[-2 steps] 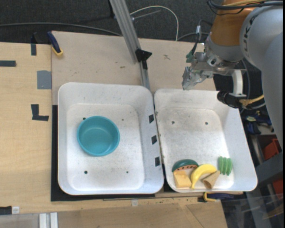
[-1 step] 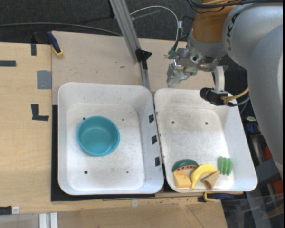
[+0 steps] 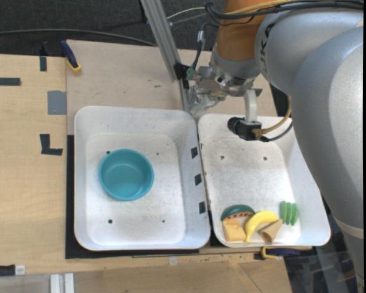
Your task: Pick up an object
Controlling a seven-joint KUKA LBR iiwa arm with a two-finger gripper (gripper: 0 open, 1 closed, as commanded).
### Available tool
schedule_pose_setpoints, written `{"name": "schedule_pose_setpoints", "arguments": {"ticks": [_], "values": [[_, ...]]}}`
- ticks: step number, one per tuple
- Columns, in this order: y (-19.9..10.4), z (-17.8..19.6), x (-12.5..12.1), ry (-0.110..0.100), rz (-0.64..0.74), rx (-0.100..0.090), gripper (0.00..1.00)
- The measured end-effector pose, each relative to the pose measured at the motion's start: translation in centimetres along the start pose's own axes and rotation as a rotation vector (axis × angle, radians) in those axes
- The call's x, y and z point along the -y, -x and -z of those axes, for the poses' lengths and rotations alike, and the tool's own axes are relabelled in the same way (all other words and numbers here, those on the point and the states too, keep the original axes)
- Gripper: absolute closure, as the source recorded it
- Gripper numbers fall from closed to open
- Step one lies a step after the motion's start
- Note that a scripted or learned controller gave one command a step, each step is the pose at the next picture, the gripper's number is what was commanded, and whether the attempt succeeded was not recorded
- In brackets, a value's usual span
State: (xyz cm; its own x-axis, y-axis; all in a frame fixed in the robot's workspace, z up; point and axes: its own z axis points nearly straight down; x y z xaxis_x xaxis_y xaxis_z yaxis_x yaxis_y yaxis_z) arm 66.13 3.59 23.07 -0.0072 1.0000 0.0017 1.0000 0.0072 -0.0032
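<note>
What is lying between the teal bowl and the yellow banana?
In the camera view, between the teal bowl and the yellow banana lie bare floor of the left bin, the two bins' adjoining rims, then a dark green item.

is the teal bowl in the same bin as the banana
No, the teal bowl sits alone in the left bin, while the banana lies in the right bin.
</note>
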Motion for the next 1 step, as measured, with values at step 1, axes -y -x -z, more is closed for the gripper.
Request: {"name": "schedule_pose_setpoints", "arguments": {"ticks": [1], "values": [[-4.57,0.0,-0.62,0.002,-0.001,0.0,1.0]]}}
